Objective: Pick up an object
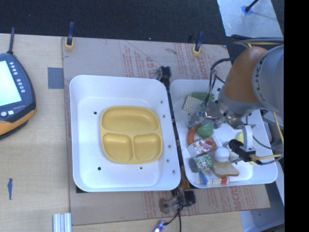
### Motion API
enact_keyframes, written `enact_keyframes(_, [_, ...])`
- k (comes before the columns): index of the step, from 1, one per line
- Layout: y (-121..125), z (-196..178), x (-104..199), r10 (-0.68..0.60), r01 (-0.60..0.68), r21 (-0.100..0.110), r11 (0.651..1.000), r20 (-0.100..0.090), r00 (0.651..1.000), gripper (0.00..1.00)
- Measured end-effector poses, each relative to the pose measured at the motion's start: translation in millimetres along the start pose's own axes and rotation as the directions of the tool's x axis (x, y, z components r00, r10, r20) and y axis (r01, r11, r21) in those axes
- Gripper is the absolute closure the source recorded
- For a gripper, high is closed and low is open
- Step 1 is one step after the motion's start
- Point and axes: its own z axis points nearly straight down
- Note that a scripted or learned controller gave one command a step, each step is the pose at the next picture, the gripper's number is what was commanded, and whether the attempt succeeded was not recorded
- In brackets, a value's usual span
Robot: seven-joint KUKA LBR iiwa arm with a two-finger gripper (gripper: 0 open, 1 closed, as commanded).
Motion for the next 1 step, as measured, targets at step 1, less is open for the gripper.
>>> enact_keyframes(1, [-19.1,0.2,5.7,0.0,0.0,0.0,1.0,0.0,1.0,0.0])
